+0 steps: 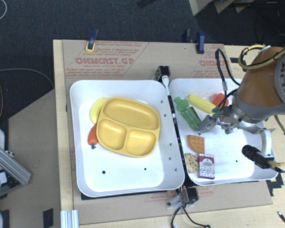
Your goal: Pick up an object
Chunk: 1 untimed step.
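Over the right bin, the gripper hangs low beside the green toy and corn; its state I cannot tell. Nearby lie a waffle and a red box.

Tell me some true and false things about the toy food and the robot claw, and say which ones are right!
1. The yellow divided tray lies in the left bin. True.
2. The corn cob is in the left bin. False: it lies in the right bin, beside the green vegetable.
3. The claw is over the right bin. True.
4. The small red box sits on the yellow tray. False: it lies near the right bin's front edge, beside a cracker.
5. An orange-red pepper pokes out at the tray's left side. True.
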Motion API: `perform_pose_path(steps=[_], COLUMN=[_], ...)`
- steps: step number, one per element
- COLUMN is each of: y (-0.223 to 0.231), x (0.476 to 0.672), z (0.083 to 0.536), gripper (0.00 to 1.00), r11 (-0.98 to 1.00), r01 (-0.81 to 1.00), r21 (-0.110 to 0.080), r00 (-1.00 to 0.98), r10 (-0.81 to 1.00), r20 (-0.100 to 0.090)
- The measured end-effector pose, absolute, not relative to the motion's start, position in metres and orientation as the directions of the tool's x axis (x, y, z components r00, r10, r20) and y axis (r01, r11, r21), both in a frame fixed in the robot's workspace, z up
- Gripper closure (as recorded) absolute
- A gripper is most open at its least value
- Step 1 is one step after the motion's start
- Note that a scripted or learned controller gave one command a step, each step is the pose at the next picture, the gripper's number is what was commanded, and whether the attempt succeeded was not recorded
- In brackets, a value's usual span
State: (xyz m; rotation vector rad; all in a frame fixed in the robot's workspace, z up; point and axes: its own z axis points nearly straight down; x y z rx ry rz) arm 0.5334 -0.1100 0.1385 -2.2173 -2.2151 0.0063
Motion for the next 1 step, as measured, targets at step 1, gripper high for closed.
perform_pose_path(steps=[1], y=[-0.1085], x=[0.5369], z=[0.0905], gripper=[0.00], r11=[-0.002], r01=[1.000], r21=[0.008], r00=[0.002], r10=[1.000], r20=[0.003])
